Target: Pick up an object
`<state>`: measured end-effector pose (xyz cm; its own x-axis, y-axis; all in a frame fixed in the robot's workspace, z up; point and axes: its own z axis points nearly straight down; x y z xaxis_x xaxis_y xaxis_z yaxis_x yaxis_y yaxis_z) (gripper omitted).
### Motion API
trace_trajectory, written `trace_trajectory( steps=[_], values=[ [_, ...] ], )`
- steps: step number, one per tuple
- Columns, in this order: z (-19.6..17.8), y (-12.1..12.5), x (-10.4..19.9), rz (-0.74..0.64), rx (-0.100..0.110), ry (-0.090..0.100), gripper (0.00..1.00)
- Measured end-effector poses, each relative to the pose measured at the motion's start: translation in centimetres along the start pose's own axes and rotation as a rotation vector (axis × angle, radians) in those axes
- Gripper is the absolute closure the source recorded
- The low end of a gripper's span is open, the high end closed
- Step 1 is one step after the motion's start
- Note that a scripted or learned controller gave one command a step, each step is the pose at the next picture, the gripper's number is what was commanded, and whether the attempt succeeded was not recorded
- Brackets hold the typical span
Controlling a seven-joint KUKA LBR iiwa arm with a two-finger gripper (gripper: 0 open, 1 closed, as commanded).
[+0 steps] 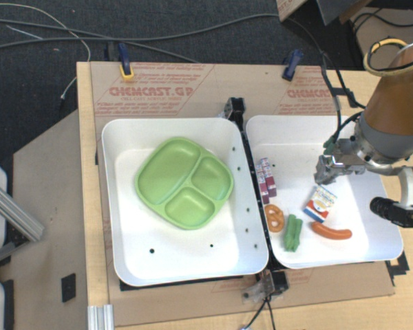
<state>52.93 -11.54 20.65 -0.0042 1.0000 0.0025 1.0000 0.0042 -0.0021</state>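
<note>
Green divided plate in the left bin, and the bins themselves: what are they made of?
Green three-compartment plate: looks like moulded plastic, matte to satin, uniform colour, soft rounded ridges, no sharp glare. Shallow white bins, left and right: probably thin formed plastic, smooth and slightly glossy, with rounded corners and rolled rims; painted metal can't be ruled out.

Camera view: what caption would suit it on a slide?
Gripper poised above small carton in right bin; green plate in left.
</note>
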Motion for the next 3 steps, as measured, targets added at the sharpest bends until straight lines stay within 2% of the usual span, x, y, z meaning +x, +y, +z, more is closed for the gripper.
trace_trajectory(
  steps=[3],
  values=[
    [1.0, 3.9, 16.3, -0.001, -0.004, -0.001, 1.00]
  ],
)
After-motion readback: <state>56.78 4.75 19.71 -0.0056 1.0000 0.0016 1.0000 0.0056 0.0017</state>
